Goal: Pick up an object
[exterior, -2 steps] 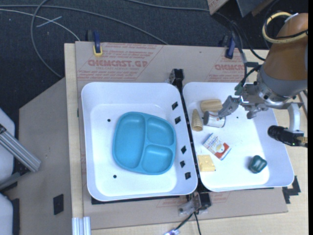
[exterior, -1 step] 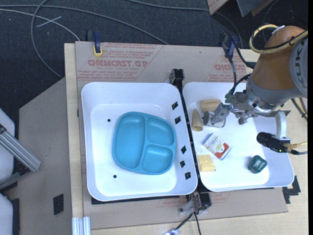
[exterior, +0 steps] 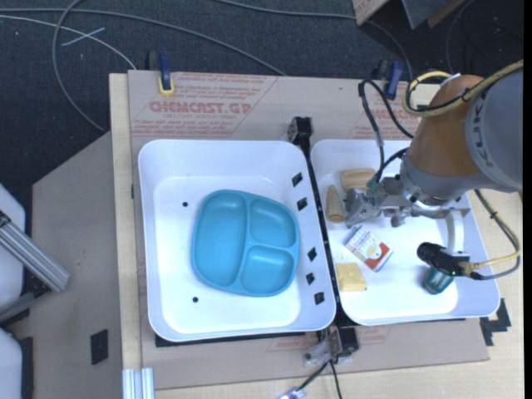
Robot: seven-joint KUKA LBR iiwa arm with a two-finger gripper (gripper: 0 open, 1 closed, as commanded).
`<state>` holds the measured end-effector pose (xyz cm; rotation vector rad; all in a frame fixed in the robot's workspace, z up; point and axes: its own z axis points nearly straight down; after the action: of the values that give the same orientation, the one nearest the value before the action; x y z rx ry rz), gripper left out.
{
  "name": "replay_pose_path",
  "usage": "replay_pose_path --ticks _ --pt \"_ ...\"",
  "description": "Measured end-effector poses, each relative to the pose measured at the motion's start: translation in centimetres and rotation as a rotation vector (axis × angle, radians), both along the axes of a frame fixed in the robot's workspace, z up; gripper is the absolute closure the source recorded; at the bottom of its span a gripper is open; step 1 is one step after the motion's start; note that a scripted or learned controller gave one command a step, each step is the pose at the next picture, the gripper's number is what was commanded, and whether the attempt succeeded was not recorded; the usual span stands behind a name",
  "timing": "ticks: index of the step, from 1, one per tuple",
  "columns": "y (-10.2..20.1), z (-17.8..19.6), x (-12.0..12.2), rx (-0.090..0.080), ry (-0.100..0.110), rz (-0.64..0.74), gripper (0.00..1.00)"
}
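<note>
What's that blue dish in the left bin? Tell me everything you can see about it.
The blue divided plate looks like smooth turquoise plastic, rounded at the corners, with three compartments: one large on the left, two smaller on the right, separated by raised ridges. It lies flat and upright near the middle of the left white bin, resting on the bin's floor. Its compartments hold nothing, and nothing else touches it.

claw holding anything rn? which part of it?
Cannot tell. The claw hangs over the right bin, near the small printed packet, and nothing visibly sits in it.
</note>
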<state>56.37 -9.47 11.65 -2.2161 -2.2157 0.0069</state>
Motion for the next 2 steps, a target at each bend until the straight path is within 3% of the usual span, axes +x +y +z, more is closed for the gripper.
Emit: replay_pose_path --ticks 1,2 --pt "0.0 1.5 0.3 -0.001 -0.009 0.0 1.0" --pt "0.0 5.8 0.5 -0.003 -0.013 0.001 1.0"
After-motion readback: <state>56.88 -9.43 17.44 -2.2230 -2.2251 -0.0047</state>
